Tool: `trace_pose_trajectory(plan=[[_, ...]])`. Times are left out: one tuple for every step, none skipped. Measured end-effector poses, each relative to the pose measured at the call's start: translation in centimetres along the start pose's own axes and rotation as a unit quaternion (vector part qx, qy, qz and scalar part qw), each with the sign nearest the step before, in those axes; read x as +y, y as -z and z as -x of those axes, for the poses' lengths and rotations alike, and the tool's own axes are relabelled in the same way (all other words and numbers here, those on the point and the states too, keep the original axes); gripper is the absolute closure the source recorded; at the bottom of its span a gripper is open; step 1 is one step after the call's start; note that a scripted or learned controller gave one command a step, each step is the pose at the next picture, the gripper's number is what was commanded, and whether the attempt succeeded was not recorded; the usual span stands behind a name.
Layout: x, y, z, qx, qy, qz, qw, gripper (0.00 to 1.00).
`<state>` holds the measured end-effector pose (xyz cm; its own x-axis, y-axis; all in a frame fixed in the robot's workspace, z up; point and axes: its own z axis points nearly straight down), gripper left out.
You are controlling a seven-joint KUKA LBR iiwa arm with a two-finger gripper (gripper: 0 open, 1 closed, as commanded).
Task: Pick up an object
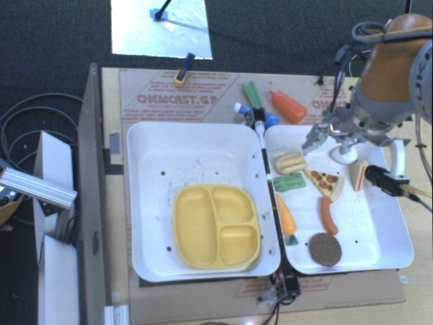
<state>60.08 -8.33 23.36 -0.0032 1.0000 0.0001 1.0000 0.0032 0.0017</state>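
Where right bin [396, 249] floor lies bare, pincer [315, 141] above, grip state unclear

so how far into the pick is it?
Nothing looks picked yet. The two-finger gripper hangs over the right white bin near the tan hot dog bun, with nothing visibly between its fingers. The slice of toy pizza and red sausage lie loose. Left: descend, grasp, lift.
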Motion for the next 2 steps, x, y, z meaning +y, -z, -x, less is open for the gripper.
trace_pose_trajectory(plan=[[-4.3, -15.0, 4.6, 0.0, -0.003, 0.001, 1.0, 0.0], [-4.0, -13.6, 4.5, -0.001, -0.001, 0.005, 1.0, 1.0]])
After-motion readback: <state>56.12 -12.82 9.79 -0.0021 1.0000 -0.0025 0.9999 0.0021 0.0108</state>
